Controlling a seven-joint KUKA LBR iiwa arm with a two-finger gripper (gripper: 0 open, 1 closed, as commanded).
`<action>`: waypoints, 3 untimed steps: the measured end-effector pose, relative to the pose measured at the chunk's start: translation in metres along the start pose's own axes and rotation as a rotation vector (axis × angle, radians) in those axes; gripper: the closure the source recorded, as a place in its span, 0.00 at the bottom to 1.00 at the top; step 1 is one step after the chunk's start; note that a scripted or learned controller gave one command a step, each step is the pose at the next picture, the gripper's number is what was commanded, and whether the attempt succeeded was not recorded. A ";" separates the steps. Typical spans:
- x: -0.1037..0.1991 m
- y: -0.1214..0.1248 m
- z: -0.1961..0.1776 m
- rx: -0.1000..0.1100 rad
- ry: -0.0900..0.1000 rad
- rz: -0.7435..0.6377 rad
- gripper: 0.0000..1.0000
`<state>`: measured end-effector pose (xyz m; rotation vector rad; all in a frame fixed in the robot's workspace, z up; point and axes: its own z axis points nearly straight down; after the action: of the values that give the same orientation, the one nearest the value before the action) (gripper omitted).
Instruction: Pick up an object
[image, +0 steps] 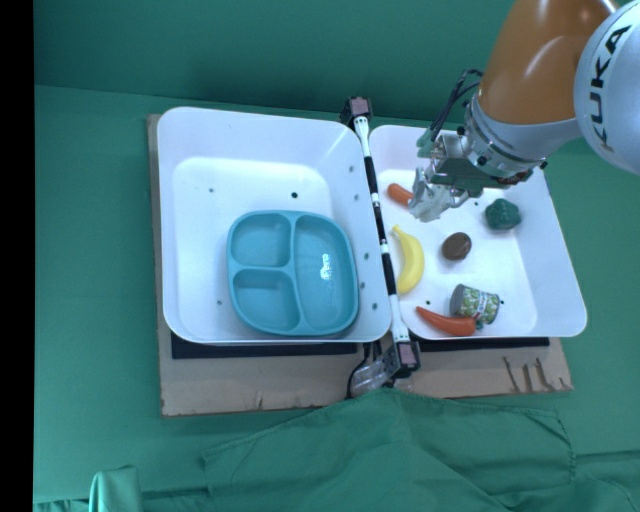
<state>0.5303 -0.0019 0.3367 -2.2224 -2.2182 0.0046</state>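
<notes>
Camera view: gripper (432, 203) hanging low over the right bin (560, 300), near its far left corner. Small orange carrot (399, 194) lying just to its left, seemingly touching, long axis roughly across the bin, near end hidden behind the gripper body. Grip state impossible to tell. Banana (408, 259) just below; brown ball (456, 246) close by.
</notes>
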 end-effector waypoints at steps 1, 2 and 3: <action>0.034 -0.005 -0.015 -0.004 0.000 -0.001 1.00; 0.080 -0.011 -0.013 -0.001 0.000 0.000 1.00; 0.144 -0.032 -0.011 -0.001 0.000 -0.001 1.00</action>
<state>0.4989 0.1424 0.3475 -2.2220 -2.2196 0.0034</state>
